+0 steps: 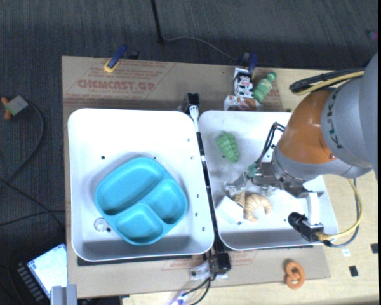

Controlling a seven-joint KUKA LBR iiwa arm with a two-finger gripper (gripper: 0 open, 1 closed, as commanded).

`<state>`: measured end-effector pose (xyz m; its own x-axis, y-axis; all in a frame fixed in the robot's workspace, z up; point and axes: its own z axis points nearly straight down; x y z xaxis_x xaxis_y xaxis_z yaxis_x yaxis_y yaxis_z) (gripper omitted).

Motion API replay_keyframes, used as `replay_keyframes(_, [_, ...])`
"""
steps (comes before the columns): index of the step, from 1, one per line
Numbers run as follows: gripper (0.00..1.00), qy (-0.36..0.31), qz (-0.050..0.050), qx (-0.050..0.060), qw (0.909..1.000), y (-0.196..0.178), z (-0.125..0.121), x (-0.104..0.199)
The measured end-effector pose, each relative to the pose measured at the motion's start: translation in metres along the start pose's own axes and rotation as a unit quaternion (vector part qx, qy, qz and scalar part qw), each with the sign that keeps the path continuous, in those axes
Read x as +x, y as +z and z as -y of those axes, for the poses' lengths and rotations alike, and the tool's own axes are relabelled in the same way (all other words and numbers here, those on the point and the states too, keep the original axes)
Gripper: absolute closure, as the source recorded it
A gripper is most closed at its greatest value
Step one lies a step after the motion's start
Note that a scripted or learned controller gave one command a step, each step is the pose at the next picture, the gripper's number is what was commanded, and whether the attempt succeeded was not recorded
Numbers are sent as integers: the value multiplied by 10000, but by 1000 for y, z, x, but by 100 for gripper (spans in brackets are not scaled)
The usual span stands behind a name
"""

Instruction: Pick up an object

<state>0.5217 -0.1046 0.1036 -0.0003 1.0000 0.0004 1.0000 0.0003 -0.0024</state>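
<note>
Arm bent low over right bin, gripper down; grip state unclear.
Tan shell-like object just under gripper; blue tray in left bin, cardboard bench, dark carpet.

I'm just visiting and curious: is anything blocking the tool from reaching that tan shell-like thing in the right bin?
Nothing visible does. The tool hangs just above the shell in the right bin, with no object between them. The green toy lies farther back, off to the side.
</note>
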Motion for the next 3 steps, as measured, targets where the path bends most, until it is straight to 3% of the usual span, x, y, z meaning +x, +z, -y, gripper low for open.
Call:
replay_keyframes(1, [0, 6, 24, -79, 10000, 16, 34, 10])
replay_keyframes(2, [100, 14, 34, -80, 10000, 6, 34, 8])
replay_keyframes(3, [100, -2, 6, -16, 10000, -108, -1, 57])
